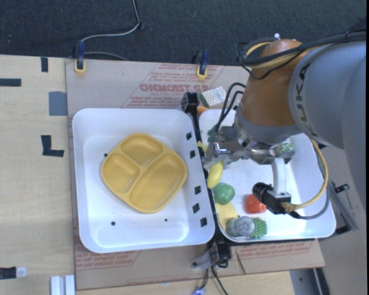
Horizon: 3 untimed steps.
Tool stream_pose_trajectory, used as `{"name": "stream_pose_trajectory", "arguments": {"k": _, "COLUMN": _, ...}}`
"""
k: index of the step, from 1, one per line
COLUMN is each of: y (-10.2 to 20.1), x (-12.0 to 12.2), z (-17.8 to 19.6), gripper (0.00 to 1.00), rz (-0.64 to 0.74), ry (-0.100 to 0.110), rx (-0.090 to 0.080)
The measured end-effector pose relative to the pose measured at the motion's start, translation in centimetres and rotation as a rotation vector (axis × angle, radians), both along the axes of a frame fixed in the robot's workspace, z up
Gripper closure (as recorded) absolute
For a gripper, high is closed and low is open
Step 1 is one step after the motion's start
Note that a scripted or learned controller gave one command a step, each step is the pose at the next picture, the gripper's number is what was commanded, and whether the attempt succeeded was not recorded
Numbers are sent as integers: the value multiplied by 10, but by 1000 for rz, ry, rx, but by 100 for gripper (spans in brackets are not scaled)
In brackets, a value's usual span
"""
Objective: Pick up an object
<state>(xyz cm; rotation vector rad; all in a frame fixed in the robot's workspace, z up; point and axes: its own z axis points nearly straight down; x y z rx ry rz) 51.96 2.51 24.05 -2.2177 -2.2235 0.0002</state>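
A thick grey arm (332,91) is showing dark lettering on its side and an orange band (267,97) above the wrist. Black and yellow cables (317,192) are looping round it, and a metal block (246,146) is sitting beneath the band.

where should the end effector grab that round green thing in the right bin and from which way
Take the green ball across its middle, coming straight down from above. It looks rounded, so no side offers a handle. A yellow piece sits close above it in the view and another yellow piece below, so closing along the left-right line probably gives the fingers more room.
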Motion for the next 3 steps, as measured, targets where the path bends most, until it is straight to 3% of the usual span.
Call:
{"name": "stream_pose_trajectory", "arguments": {"k": 1, "y": -86, "x": -25, "z": -24, "gripper": 100, "rz": -3, "ry": 1, "rx": -2}}
{"name": "stream_pose_trajectory", "arguments": {"k": 2, "y": -85, "x": -24, "z": -15, "gripper": 100, "rz": -1, "ry": 1, "rx": -1}}
{"name": "stream_pose_trajectory", "arguments": {"k": 3, "y": -137, "x": -36, "z": -18, "gripper": 100, "rz": -3, "ry": 0, "rx": -2}}
